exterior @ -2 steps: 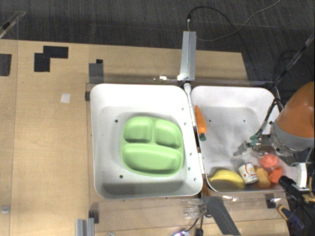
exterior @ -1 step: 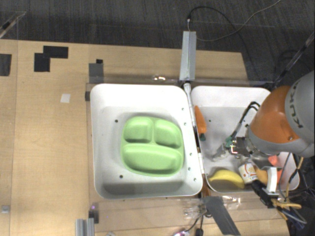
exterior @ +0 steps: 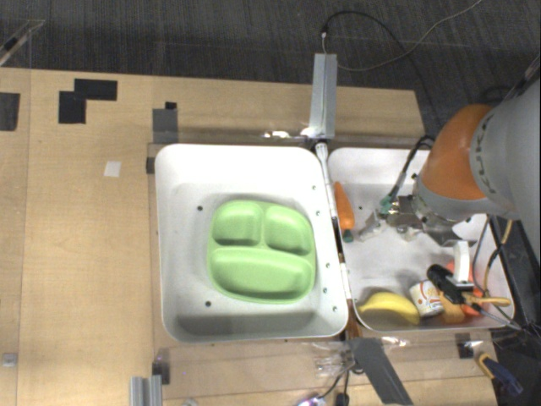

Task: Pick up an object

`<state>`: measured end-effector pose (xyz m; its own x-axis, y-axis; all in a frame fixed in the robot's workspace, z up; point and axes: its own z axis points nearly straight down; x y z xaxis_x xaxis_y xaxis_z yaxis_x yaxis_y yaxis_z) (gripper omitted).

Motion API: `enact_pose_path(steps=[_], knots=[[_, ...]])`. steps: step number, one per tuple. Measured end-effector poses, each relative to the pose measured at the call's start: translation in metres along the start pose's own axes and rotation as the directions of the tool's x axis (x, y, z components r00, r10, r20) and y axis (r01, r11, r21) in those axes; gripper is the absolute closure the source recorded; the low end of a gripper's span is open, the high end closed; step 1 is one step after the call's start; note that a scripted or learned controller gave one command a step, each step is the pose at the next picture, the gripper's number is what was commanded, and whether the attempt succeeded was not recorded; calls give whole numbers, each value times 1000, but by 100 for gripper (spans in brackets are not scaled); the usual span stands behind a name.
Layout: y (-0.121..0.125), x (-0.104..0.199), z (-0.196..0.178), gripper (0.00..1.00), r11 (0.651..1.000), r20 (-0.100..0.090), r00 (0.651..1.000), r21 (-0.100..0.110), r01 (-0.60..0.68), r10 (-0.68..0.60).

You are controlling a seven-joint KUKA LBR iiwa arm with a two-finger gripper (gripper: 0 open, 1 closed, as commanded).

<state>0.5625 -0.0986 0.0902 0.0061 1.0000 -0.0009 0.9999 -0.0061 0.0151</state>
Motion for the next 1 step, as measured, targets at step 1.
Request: enact_pose_path(steps=[1], knots=[[-74, -36, -27, 0, 995, -2, 995, 11, 99, -99]])
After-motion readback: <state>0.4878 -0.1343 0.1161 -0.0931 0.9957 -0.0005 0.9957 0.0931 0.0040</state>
